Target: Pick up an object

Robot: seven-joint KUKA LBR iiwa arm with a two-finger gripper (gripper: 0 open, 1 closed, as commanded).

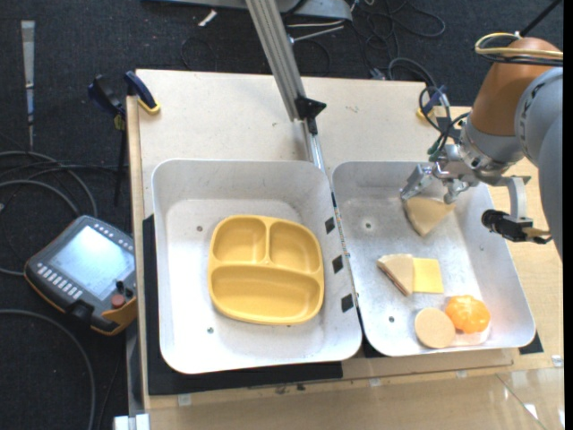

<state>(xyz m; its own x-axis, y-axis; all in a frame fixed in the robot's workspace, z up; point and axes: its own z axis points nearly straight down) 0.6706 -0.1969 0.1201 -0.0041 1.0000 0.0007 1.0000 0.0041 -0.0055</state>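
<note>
While the end effector [436,184] is hanging low over the far part of the right bin [501,267], a tan wedge-shaped piece [427,213] is lying directly beneath and just in front of it, touching or nearly touching the fingertips. Whether the fingers are standing apart or together cannot be told, since they are being masked by the wrist hardware and cabling; no object is being seen between them, so no grasp is being recorded.

The step in hand is being judged as the approach to that wedge. For it to be done well, the fingers are to be centred across the narrower faces of the wedge rather than its point, and the descent is to be carried to the bin floor before closing, the piece being flat and low.

Other candidates are lying nearer the camera in the same bin: a pale wedge [397,270] touching a yellow square [428,276], a round tan disc [435,328] and an orange fruit-like item [467,313]. A yellow divided tray [265,269] is occupying the left bin [170,240] on the worktop [215,115].
</note>
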